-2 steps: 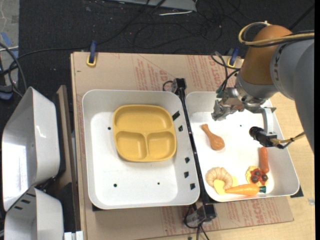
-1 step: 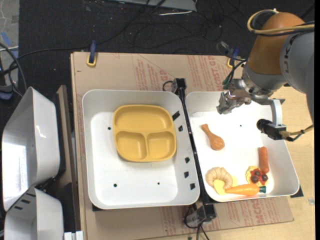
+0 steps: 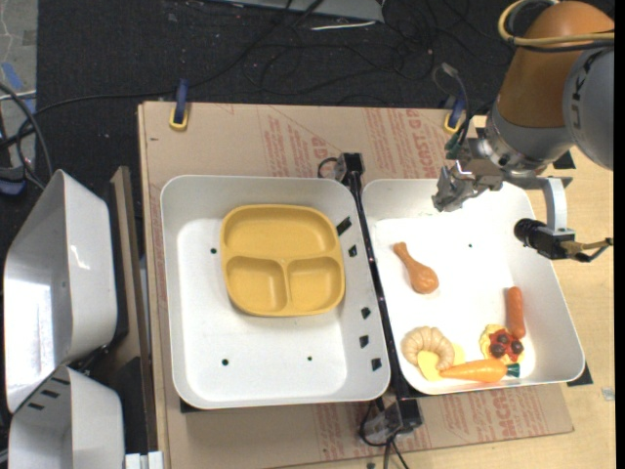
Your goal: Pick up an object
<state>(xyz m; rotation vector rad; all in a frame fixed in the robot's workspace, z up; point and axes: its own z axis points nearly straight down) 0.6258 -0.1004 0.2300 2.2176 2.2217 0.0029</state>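
The gripper (image 3: 451, 195) hovers over the right bin's (image 3: 562, 291) far corner; its jaw state cannot be told. It should probably descend centred over the drumstick (image 3: 417, 269).

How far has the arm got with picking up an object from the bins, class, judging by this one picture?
Done: nothing looks picked yet. The drumstick, sausage, croissant and carrot all lie in the right bin, and the yellow plate sits in the left bin. In hand: the gripper is above the right bin's far edge, with no object seen in it. Left: reaching an object, grasping and lifting.
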